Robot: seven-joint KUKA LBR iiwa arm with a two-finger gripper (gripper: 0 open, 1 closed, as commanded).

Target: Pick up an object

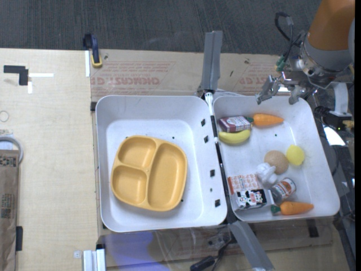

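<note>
**Operator:** Where do you stand at this point, and why are the items laid out this way?

**Technician:** You have the gripper (280,89) hovering over the far rim of the right bin (319,151), above and apart from everything in it. The jaws stand apart with nothing between them. The goods all lie loose in that bin, which I judge to be the pick source. The left bin (107,151) carries a yellow divided plate (149,173), probably the receiving side.

**Operator:** Which item is closest to you, and how does it lie?

**Technician:** The upper carrot (267,119) lies nearest the gripper, so I take it as the likely target. Its long axis runs almost level across the view, the pointed end towards the right wall and the green stub towards the small carton (234,123), which rests against the banana (233,136).

**Operator:** How should you close on it?

**Technician:** In my judgement, set the jaws across the short axis, at mid-body. Note that a second carrot (295,208) lies at the near edge beside the can (284,188), also roughly level.
</note>
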